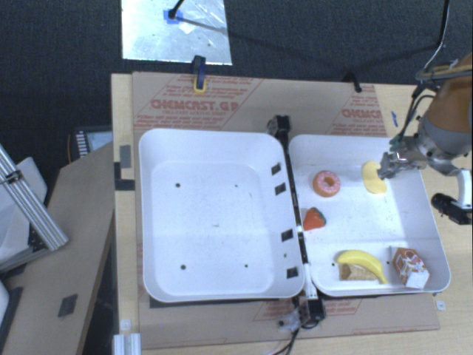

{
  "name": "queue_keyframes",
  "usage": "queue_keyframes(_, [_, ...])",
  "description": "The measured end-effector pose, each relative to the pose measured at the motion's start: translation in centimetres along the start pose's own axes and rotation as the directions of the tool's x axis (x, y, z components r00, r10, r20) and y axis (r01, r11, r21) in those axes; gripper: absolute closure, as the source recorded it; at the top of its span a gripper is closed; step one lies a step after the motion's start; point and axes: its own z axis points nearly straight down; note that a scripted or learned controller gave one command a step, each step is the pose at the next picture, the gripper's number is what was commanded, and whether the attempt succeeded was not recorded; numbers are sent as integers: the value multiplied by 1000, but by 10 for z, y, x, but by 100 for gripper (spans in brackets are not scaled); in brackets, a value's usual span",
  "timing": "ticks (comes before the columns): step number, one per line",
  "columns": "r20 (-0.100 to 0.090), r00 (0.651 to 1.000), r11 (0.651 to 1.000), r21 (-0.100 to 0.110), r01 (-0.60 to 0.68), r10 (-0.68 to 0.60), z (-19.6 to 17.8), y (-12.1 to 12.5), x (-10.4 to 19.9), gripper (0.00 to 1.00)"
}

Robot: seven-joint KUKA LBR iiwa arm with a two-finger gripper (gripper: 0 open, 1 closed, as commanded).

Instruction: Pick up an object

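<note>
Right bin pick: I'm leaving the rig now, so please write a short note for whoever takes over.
Tool: low in the right white bin, at the pale yellow lemon-shaped piece; grip cannot be judged.
Also in that bin: pink-frosted doughnut, red strawberry-like piece, yellow banana over a tan piece, red-and-white carton.
Done: nothing lifted.
Left: grasp one object and raise it.

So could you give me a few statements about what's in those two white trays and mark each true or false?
1. The banana lies in the right bin. True.
2. The doughnut sits in the left bin. False: it is in the right bin.
3. The gripper is by the yellow object. True.
4. The red strawberry lies on the banana. False: they are apart.
</note>
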Motion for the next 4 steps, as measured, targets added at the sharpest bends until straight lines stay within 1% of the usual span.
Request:
queue_keyframes(1, [0, 1000, 1000, -3, 1, -1, -11, 1, 0, 100])
queue_keyframes(2, [-5, 1000, 1000, 20, 6, -6, 37, 4, 3, 100])
queue_keyframes(4, [-3, 1000, 1000, 11, 9, -9, 12, 7, 2, 100])
